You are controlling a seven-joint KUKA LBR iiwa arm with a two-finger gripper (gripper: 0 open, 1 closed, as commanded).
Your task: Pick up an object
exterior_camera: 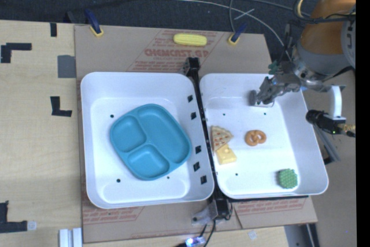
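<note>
The right bin [300,124] holds a brown pretzel [255,137] near its middle, a waffle-patterned wedge [219,136] and a yellow cheese piece [226,155] by its left wall, and a green knobbly piece [287,178] in the near right corner. My gripper [263,97] hangs over the far part of that bin, above and slightly right of the pretzel, with nothing seen between its fingers. The left bin [95,101] carries a blue divided plate [150,141].
A yellow corn-like toy [189,39] lies on the cardboard behind the bins. Blue-and-yellow clamps [93,24] [237,33] pin the cardboard's far edge. Cables run across the dark back. A black divider [198,118] separates the bins.
</note>
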